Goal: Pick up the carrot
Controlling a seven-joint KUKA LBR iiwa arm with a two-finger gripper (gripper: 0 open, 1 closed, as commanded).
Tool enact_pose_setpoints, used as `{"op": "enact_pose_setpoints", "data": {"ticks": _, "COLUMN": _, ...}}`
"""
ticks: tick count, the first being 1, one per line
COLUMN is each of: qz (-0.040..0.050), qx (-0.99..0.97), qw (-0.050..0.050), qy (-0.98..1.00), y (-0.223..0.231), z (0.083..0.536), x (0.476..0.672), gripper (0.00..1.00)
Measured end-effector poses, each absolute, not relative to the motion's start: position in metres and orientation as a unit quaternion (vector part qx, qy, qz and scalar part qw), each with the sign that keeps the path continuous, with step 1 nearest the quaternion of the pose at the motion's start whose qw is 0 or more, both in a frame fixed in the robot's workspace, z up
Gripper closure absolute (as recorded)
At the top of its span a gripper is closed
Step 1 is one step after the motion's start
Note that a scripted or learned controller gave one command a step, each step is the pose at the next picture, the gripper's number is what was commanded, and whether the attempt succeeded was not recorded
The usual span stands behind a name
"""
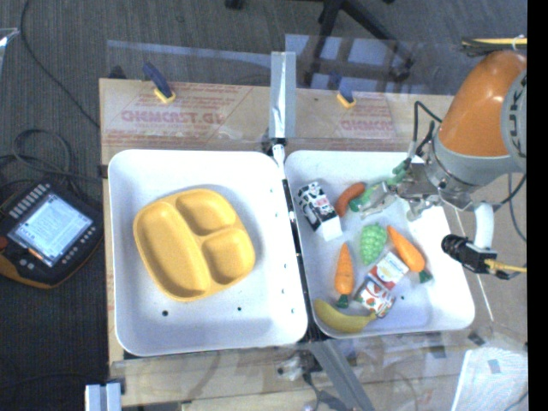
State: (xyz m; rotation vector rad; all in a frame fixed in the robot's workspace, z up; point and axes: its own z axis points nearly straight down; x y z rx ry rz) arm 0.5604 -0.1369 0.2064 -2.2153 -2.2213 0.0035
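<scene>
Reaching in from the right, the arm (pixel 484 118) ends in a gripper (pixel 396 191) low over the far part of the right bin (pixel 454 311); whether it is apart or together I cannot tell, since the metal linkage and green-tipped parts blur into one another there. Above the wrist swells a smooth, glossy orange dome, with grey casing beside it.

Several carrots lie in this bin. Closest to the claw is a short orange carrot (pixel 350 198) with a green end, just left of the claw's tip, tilted, seemingly touching or almost touching it. A second carrot (pixel 406 249), tapered and glossy, lies slantwise nearer to us and slightly right of the claw, apart from it. A third carrot (pixel 344 269) stands almost lengthwise in the middle of the bin, narrow end far, green stub near.

Between these sits a knobbly green bunch of grapes (pixel 372 241). A small black-and-white milk carton (pixel 317 205) lies to the left, by the bin's inner wall. A red-and-white juice box (pixel 382 284) lies tilted toward the near side, and a curved yellow banana (pixel 342 317) hugs the near left corner.

Both bins are shallow, white, smooth plastic with rounded corners. The left bin (pixel 137 315) holds a yellow divided plate (pixel 194 242), rounded and matte, with three compartments.
</scene>
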Motion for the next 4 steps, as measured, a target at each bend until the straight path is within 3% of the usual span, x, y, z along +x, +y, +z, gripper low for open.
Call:
{"op": "enact_pose_setpoints", "data": {"ticks": 1, "qz": 0.0015, "qx": -0.670, "qw": 0.002, "qy": -0.742, "y": -0.129, "z": 0.102, "x": 0.572, "gripper": 0.00}}
{"op": "enact_pose_setpoints", "data": {"ticks": 2, "qz": 0.0017, "qx": -0.670, "qw": 0.004, "qy": -0.743, "y": -0.128, "z": 0.109, "x": 0.572, "gripper": 1.00}}
{"op": "enact_pose_setpoints", "data": {"ticks": 3, "qz": 0.0007, "qx": -0.655, "qw": 0.000, "qy": -0.756, "y": -0.118, "z": 0.164, "x": 0.639, "gripper": 1.00}}
{"op": "enact_pose_setpoints", "data": {"ticks": 4, "qz": 0.0012, "qx": -0.538, "qw": 0.000, "qy": -0.843, "y": -0.069, "z": 0.183, "x": 0.668, "gripper": 1.00}}
